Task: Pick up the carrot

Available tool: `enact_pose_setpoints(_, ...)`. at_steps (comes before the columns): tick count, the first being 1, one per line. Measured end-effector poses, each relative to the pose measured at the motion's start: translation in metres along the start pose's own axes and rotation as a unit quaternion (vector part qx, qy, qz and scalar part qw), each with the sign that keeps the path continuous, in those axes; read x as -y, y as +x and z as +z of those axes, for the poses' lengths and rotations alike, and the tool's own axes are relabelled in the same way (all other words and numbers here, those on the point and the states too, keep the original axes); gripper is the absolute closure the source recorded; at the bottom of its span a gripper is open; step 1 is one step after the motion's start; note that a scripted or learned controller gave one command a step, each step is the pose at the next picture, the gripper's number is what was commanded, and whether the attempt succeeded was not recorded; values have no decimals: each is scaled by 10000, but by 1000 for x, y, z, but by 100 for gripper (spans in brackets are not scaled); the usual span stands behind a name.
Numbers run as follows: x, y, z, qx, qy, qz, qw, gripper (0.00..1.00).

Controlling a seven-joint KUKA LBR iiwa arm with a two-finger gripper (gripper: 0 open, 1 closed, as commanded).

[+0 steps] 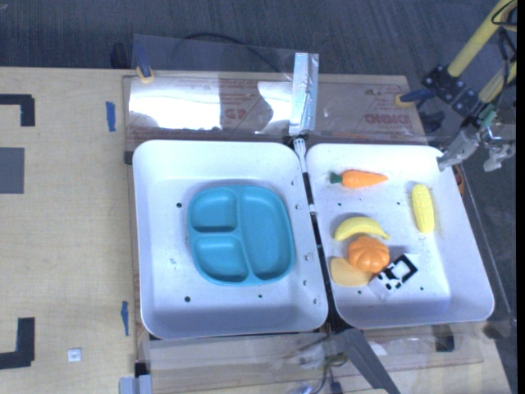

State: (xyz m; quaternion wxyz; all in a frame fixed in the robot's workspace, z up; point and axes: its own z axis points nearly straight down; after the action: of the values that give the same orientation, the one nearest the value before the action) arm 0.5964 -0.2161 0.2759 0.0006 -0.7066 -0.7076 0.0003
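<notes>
Carrot lies near the right bin's far wall, corn nearby; pincer state cannot be told. Risk: descent clips the wall.

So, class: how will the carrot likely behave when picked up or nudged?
The carrot looks like smooth moulded plastic, so probably stiff, light and a little slippery. Its rounded, tapered body lies flat on the right bin, so it may roll in a curve.

Dark grey carpet floor, wooden bench
</notes>
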Motion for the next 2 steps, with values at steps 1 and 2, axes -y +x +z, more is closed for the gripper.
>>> enact_pose_setpoints(1, -65, 100, 149, -20, 35, -1406, 9901, 0)
enact_pose_setpoints(2, -72, 66, 190, -6, 2, -1160, 9932, 0)
